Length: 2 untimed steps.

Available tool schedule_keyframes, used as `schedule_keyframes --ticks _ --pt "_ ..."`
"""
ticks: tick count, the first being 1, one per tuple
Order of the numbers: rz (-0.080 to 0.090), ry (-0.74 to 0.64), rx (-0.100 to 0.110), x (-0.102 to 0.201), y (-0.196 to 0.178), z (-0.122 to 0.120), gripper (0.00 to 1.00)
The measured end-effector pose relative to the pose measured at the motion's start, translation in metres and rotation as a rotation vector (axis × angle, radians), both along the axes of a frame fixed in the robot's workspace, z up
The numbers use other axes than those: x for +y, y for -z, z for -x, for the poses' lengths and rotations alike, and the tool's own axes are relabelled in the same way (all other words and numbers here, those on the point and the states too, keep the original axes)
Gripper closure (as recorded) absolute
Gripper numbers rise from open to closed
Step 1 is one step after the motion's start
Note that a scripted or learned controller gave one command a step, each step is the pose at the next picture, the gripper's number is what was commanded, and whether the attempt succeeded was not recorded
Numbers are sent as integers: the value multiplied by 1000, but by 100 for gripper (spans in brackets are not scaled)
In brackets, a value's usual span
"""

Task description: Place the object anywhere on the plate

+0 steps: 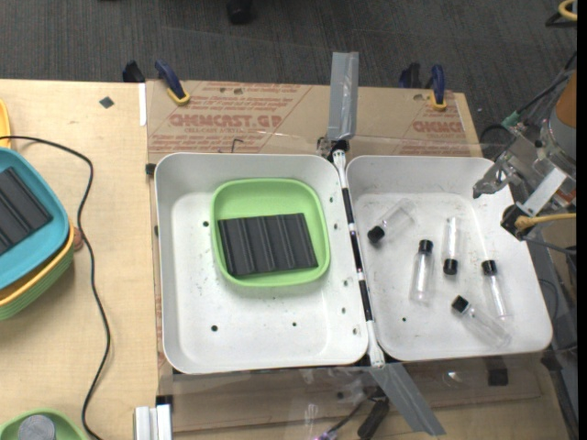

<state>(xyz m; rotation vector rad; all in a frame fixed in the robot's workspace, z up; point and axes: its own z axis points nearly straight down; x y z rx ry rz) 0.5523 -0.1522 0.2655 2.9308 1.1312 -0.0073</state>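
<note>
The gripper (510, 195) sits at the frame's right edge, fingers probably spread, gripping nothing. Clear vials (422, 269) lie in the right bin (404, 333); they could roll or slip before reaching the green plate (229, 204).

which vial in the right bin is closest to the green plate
The vial at the right bin's upper left, black cap toward the divider; the other four lie farther right of the green plate.

2 bins (183, 337); 1 green plate (269, 197) bearing 1 dark ridged pad (269, 244); 5 clear black-capped vials (423, 266), all left of the gripper (525, 193); 2 clamps (171, 81).
</note>
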Motion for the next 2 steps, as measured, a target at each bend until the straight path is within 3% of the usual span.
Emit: schedule_keyframes --ticks 1,2 --pt "0 289 1 -26 -10 4 0" --pt "1 479 1 -70 -10 6 0"
